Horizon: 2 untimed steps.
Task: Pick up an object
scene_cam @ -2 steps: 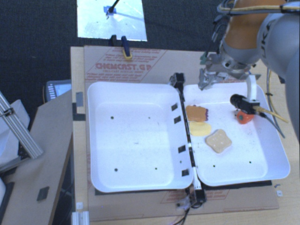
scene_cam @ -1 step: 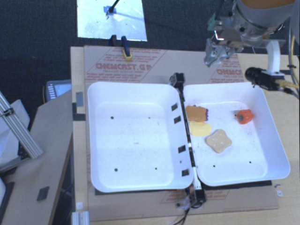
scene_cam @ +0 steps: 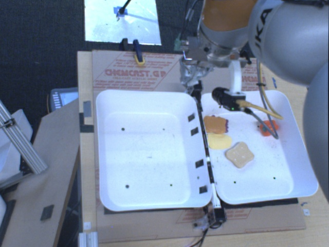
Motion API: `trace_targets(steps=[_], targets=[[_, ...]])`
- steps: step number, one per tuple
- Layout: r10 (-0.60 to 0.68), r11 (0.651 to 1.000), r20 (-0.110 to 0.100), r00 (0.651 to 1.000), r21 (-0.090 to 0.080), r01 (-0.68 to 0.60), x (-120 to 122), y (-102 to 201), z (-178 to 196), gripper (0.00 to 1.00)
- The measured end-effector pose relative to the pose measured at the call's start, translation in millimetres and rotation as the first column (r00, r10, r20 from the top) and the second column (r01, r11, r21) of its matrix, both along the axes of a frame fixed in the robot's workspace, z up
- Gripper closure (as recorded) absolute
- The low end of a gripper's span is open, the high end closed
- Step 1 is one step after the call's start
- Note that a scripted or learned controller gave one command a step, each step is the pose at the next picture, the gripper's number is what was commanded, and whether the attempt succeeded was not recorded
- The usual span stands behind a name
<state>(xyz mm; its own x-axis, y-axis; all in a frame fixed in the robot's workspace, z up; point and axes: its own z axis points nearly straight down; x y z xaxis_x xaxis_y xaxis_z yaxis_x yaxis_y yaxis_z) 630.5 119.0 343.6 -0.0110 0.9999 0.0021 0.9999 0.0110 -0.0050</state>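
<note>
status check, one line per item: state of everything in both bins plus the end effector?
left bin: flat on the bench, beside the right bin
right bin: flat on the bench, holding the items
orange-brown piece: lying flat, near the divider
yellow disc: lying flat, just below the orange-brown piece
tan toast-shaped piece: lying flat
small orange item: lying loose, partly behind cables
end effector: over the bins' top edge near the divider, nothing seen held

Three food pieces (scene_cam: 225, 139) clustered in right bin (scene_cam: 288, 179), near divider; left bin (scene_cam: 149, 189) beside it.
</note>
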Motion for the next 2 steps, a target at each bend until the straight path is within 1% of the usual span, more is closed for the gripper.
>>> trace_targets(steps=[1, 2], targets=[[-0.003, 1.000, 0.023, 1.000, 0.003, 0.003, -3.9, 22.1, 143.2, 1.00], [-0.002, 1.000, 0.010, 1.000, 0.000, 0.002, 26.3, 93.4, 127.6, 1.00]])
